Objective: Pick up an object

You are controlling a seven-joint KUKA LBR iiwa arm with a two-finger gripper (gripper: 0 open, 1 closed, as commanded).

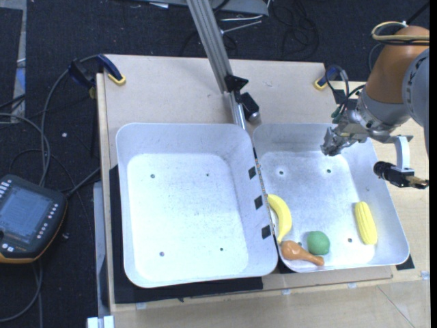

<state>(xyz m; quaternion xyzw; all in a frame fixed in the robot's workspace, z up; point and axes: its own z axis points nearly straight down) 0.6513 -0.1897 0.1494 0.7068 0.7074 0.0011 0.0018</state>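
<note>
White right-hand bin, near edge: orange drumstick-shaped toy beside green ball, banana along left wall, corn cob at right. Farther back, gripper poised over far rim, carrying nothing visible; jaw state indiscernible.

A tan worktop carries the bins. Yellow-tipped clamps grip its far left corner and far right corner. A slanted metal rail crosses its far edge. A handheld control pendant lies on the dark floor at left among black cables.
</note>
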